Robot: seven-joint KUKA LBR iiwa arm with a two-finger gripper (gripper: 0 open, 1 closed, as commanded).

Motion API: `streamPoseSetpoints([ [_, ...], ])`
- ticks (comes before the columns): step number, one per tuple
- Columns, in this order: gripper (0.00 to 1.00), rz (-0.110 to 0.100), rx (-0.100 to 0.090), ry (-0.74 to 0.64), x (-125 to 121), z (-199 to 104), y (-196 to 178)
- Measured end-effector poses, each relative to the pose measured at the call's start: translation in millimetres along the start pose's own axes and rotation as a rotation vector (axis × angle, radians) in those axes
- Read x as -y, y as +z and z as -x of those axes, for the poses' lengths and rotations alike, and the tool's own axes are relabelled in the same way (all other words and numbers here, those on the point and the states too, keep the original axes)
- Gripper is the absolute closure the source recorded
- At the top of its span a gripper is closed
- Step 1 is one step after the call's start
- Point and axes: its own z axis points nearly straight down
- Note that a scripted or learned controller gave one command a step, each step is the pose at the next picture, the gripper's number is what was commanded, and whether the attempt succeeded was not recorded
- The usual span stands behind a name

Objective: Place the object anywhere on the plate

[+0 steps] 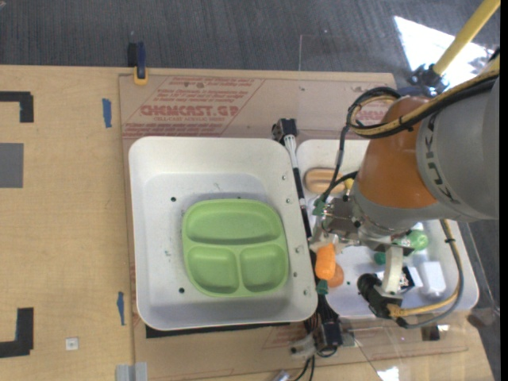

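Observation:
The green divided plate lies in the middle of the left white bin, with three compartments and nothing on it. An orange object sits at the left edge of the right bin, close to the wall between the bins. My gripper hangs over the right bin just above and slightly right of the orange object, largely hidden under the grey and orange wrist. I cannot see whether the orange object is held or simply lies below the gripper.
In the right bin there is a tan object at the back left, a green object and a white block on the right side. The arm covers much of that bin.

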Motion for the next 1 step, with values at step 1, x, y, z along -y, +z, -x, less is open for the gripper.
streamPoseSetpoints([
  [1,1.0,0.009,0.001,-0.089,-2.5,-59.0,-41.4],
])
